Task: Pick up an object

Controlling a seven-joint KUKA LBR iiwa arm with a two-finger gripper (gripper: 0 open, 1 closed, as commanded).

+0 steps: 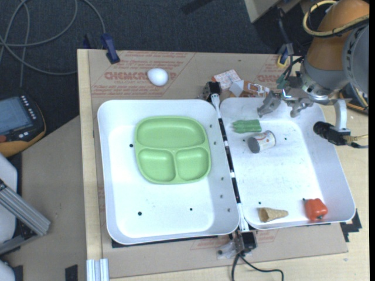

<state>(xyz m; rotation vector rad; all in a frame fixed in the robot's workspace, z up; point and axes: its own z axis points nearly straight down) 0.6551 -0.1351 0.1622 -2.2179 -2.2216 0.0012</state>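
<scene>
My gripper (283,105) hovers over the far edge of the right bin (328,168), fingers spread open with nothing between them. Just below and left of it lies a green block (246,126). A small grey and white can (261,141) lies on its side right in front of that block. Near the bin's front edge rest a tan cone (272,214) and a red pepper-like toy (315,209).
The left bin (117,204) holds a green divided plate (173,148). A white egg-shaped ball (157,76) sits on the bench behind it. Crumpled wrappers (233,82) lie behind the right bin, close to the gripper's left side.
</scene>
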